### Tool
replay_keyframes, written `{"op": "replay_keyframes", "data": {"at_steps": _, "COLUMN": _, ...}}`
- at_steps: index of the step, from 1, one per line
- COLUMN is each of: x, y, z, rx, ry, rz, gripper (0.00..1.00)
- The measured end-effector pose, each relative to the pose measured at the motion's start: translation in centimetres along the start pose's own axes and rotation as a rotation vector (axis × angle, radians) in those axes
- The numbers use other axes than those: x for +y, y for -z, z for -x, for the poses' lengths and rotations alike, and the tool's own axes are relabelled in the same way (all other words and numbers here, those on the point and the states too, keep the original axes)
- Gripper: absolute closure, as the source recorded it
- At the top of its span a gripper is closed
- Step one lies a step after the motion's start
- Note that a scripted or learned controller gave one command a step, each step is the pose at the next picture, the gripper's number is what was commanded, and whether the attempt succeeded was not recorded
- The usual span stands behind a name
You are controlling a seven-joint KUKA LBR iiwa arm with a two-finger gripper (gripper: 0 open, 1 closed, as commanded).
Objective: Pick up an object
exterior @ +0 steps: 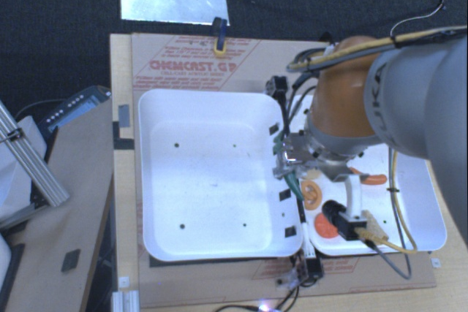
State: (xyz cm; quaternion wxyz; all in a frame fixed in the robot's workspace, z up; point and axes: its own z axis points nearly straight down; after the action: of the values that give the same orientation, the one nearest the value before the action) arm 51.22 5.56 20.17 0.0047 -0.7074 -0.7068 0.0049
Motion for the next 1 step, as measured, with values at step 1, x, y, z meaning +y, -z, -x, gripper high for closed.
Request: {"op": "replay_keyframes", "data": {"at_steps": 1, "x": -2.67, "y": -0.63, "z": 7.60, "rx": -0.002, "ry": -0.006, "rz": 0.012, "gripper": 1.00}}
